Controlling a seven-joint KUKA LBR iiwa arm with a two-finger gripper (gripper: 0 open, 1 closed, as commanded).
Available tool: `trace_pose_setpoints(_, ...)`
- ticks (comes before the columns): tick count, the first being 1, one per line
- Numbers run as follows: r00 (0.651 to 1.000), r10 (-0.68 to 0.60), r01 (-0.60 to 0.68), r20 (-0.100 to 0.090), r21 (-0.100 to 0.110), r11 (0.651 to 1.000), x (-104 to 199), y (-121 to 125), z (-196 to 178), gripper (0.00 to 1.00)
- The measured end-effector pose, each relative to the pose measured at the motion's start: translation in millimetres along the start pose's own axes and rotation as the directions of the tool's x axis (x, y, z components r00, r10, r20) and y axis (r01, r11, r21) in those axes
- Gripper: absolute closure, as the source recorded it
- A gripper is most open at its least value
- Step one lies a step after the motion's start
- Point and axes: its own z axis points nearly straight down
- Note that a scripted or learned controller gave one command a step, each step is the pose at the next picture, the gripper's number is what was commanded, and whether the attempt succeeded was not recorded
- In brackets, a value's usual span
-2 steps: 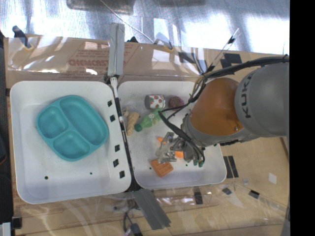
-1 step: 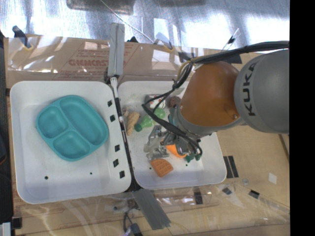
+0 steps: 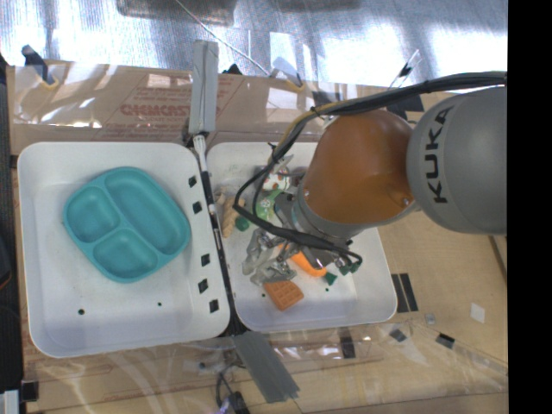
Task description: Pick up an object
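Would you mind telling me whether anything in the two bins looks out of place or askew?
Nothing looks spilled or broken. The teal divided tray lies at a slant in the left bin. The right bin holds a jumbled pile of small items under the arm, with an orange block lying apart at its near edge.

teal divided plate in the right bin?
No, the teal divided plate lies in the left bin, while the arm reaches down over the right bin and its small objects.

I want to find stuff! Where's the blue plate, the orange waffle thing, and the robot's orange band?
blue plate [image 3: 127, 222], camera view, middle where its compartments meet.
orange waffle thing [image 3: 283, 295], camera view, its top face.
orange band [image 3: 358, 169], camera view, its rounded side.
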Motion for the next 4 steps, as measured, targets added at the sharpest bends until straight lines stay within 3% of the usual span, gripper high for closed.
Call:
trace_pose_setpoints(1, 0.958, -0.288, 0.288, 0.003, 0.001, 0.958, -23.8, 26.5, 3.0, 1.00)
trace_pose_setpoints(2, 0.842, -0.539, 0.539, 0.000, -0.002, 0.842, -48.9, 40.6, 3.6, 1.00)
trace_pose_setpoints(3, 0.840, -0.542, 0.542, 0.004, 0.002, 0.840, -50.9, 41.1, -6.8, 1.00)
trace_pose_setpoints(4, 0.943, -0.332, 0.332, -0.005, -0.004, 0.943, -14.5, 56.5, 4.0, 1.00)
